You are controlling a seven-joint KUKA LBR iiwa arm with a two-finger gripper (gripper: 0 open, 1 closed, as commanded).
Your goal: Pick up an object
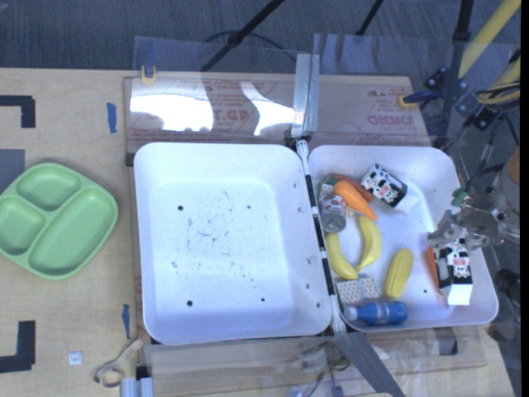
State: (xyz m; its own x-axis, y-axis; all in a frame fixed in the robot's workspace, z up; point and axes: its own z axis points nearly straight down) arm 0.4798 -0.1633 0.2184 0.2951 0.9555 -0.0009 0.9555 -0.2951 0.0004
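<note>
We look down on a pale wooden bench point(66, 106) marked with black tape corners point(23, 110) at its left edge and short strips of blue tape point(111, 117), and on its left side rests a green divided plate point(56, 219). At the far side of the bench, clear plastic panels point(216, 89) stand upright and throw back bright patches of light, joined in the middle by a metal bracket point(305, 93). Beyond the bench we see dark grey carpeted floor point(74, 19), crossed by black tripod legs point(273, 7), with a yellow pole point(492, 25) slanting at the far right.
</note>
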